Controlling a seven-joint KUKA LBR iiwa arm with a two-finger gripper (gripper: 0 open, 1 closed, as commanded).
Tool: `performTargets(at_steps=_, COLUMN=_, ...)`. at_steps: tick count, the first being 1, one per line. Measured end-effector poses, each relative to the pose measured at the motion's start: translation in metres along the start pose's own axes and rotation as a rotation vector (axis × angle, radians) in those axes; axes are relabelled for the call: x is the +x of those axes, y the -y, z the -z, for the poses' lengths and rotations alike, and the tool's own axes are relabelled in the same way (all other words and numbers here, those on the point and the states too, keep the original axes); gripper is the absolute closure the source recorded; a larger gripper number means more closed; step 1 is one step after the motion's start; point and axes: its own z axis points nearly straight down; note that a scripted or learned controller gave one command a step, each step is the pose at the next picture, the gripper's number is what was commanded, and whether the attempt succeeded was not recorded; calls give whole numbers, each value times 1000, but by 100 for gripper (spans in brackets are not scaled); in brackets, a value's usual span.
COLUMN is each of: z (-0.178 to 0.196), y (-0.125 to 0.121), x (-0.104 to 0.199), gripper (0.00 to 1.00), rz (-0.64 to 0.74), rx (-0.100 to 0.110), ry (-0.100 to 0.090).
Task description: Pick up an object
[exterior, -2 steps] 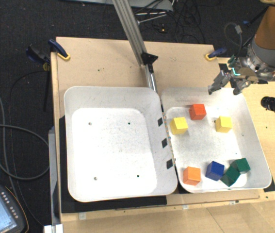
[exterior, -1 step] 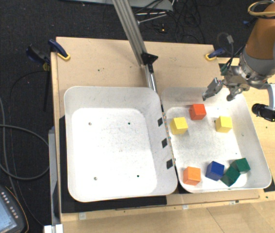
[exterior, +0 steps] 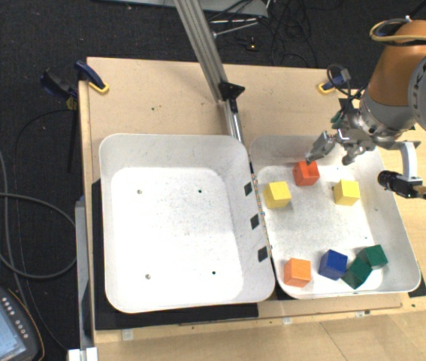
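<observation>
Above right bin [exterior: 393,224]: gripper [exterior: 335,149] spread (near red cube [exterior: 306,173]).

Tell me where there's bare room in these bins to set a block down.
The left bin floor is bare. In the right bin, the middle between yellow cubes and blue cube is free; its near corner is crowded.

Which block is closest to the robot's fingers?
The red-orange block, right below the gripper. The yellow, blue, green and other orange blocks lie farther away.
</observation>
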Motion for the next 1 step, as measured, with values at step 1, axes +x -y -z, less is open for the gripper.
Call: performTargets(at_steps=1, z=-42, y=-6, x=3, gripper=0, rz=1, rx=-17, ry=-6)
